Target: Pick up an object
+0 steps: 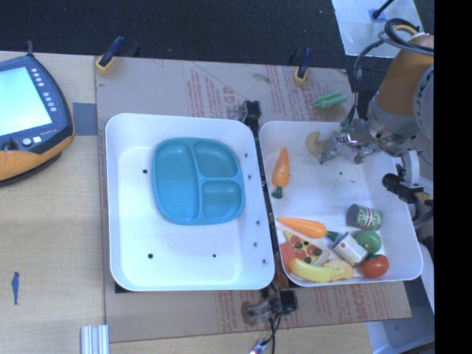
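While the gripper [346,147] hangs at the far end of the right bin [413,264], whether its tips are spread I cannot tell. Nearest that bin's far wall lies a tan toy [316,143]; descend squarely over it before closing.

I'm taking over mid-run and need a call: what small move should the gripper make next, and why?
Probably a short descent onto the tan object at the far edge of the right bin. The gripper sits right beside it, while the carrots, can and banana lie farther off toward the bin's near side.
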{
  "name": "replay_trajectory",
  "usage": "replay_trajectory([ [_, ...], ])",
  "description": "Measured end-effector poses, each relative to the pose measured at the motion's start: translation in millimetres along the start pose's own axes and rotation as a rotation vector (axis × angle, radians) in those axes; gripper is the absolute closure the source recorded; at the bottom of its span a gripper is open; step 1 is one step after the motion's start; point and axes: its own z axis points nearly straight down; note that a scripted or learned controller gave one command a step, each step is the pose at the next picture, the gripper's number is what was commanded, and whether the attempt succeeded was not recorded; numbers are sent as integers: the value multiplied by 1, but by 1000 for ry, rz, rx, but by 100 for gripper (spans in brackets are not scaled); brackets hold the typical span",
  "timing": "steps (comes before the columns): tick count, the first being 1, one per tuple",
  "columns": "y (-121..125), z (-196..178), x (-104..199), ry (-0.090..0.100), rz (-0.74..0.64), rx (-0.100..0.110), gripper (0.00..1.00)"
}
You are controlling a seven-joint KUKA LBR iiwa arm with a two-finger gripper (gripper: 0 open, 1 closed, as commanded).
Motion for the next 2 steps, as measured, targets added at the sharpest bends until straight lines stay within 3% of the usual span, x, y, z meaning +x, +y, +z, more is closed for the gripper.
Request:
replay_trajectory([
  [1, 0, 1, 59, -1, -1, 2, 0],
  [2, 0, 1, 32, -2, 2, -1, 0],
])
